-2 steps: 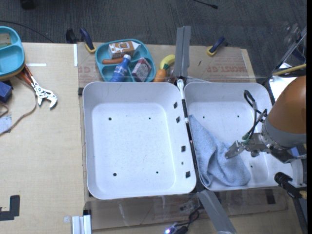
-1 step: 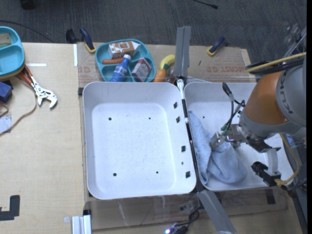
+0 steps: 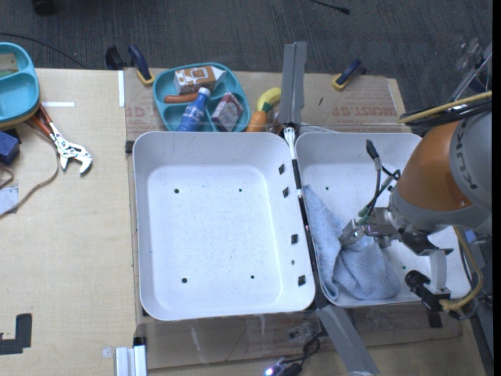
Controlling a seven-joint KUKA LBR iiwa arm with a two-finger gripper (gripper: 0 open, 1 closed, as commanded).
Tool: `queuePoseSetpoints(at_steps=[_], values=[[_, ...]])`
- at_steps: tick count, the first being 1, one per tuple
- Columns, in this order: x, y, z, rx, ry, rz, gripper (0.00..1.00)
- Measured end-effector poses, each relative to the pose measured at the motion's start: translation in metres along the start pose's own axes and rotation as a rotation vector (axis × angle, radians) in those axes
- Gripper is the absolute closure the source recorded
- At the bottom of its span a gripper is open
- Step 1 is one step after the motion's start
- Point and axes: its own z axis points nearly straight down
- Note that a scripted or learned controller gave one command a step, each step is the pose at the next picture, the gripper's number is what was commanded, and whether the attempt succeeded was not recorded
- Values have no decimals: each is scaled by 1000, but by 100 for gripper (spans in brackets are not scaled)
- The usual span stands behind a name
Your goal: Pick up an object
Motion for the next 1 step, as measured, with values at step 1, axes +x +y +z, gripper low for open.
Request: queuePoseSetpoints(at_steps=[1], values=[[30,-15,-98,4,0,-283,0]])
